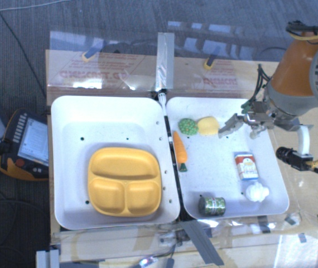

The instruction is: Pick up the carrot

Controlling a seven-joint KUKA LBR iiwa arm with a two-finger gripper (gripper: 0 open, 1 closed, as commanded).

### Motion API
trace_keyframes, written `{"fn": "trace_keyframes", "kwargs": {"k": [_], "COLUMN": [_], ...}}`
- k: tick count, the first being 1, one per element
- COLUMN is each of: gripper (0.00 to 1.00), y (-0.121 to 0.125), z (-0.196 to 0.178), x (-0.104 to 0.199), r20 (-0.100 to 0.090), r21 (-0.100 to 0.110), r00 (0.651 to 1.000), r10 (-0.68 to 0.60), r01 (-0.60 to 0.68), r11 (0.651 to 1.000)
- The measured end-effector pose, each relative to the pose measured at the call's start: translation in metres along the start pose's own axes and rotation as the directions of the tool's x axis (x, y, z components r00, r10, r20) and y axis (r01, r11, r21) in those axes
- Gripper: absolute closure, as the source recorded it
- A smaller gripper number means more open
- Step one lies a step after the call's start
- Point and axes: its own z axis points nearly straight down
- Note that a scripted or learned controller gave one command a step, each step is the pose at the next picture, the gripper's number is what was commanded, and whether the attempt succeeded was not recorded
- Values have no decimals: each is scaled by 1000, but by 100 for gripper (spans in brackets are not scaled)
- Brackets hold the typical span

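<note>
One smooth orange plastic carrot lies against right white bin wall; my gripper hovers apart, grip state unclear; labels unreadable.

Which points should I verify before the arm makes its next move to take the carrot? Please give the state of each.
1. Carrot visible in right bin: ok.
2. Carrot free on top: ok.
3. Carrot clear of the bin wall: not ok, it lies along the left wall.
4. Pincer above carrot: not ok, it is beside the yellow lemon.
5. Pincer open: cannot tell.
6. Green ball apart from carrot: ok, though close.
</note>
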Motion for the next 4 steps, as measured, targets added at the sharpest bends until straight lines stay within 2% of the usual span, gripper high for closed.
{"fn": "trace_keyframes", "kwargs": {"k": [1,2,3,4], "gripper": [0,0,0,0], "y": [53,93,88,87], "z": [116,116,116,117], "x": [-26,-51,-51,-41], "r20": [7,-7,1,8], "r21": [-11,10,-3,-8], "r00": [995,789,805,875], "r10": [-97,-614,-594,-484], "r01": [97,614,594,484], "r11": [995,789,805,875]}}
